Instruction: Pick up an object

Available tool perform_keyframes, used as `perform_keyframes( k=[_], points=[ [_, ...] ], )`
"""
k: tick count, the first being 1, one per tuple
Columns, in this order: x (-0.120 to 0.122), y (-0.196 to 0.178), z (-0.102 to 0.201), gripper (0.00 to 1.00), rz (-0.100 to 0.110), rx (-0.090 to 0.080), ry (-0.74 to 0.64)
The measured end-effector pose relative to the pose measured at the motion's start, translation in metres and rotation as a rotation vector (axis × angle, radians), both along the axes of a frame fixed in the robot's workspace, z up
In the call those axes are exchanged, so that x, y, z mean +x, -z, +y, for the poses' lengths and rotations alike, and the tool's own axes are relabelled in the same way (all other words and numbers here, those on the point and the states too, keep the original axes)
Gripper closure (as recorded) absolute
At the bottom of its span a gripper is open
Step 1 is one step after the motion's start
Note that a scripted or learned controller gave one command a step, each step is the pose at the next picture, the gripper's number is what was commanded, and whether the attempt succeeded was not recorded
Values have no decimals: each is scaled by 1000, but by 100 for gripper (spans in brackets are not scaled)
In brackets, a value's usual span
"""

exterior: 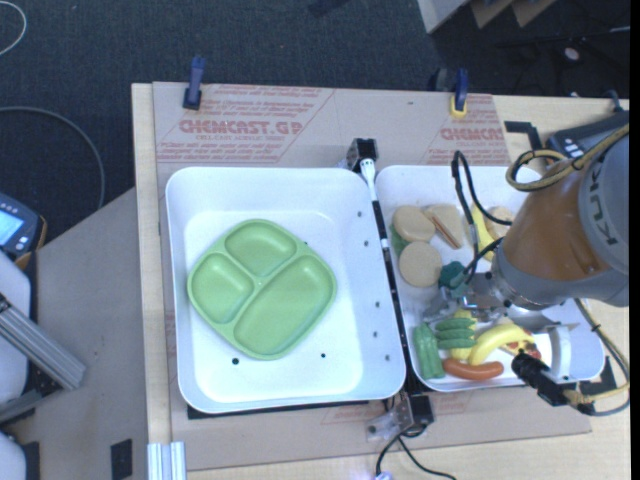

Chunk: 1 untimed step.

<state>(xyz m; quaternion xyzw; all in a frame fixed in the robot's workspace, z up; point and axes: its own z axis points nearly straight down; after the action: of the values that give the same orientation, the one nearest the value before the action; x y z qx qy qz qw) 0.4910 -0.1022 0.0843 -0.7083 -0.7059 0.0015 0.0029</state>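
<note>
The right white bin [400,183] holds several toy foods. Two round tan discs [419,263] lie at its left, with a tan and pink slice [446,225] behind them. Near the front lie a green pod [428,349], a yellow banana [493,344] and a red sausage [472,371]. My gripper [463,306] is lowered into this bin, just above the green pieces [455,327] and beside a small teal object [453,274]. The wrist and cables hide its tip.
The left white bin [200,368] carries a green divided plate [262,286]. A black divider strip [380,243] runs between the bins. The arm's grey and orange body [560,238] covers the right half of the right bin. Blue clamps [193,82] hold the board's far edge.
</note>
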Motion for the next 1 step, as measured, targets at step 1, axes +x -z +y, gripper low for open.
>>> perform_keyframes(
  k=[1],
  points=[
    [2, -11, 1, 100, -6, -2, -1]
  ],
)
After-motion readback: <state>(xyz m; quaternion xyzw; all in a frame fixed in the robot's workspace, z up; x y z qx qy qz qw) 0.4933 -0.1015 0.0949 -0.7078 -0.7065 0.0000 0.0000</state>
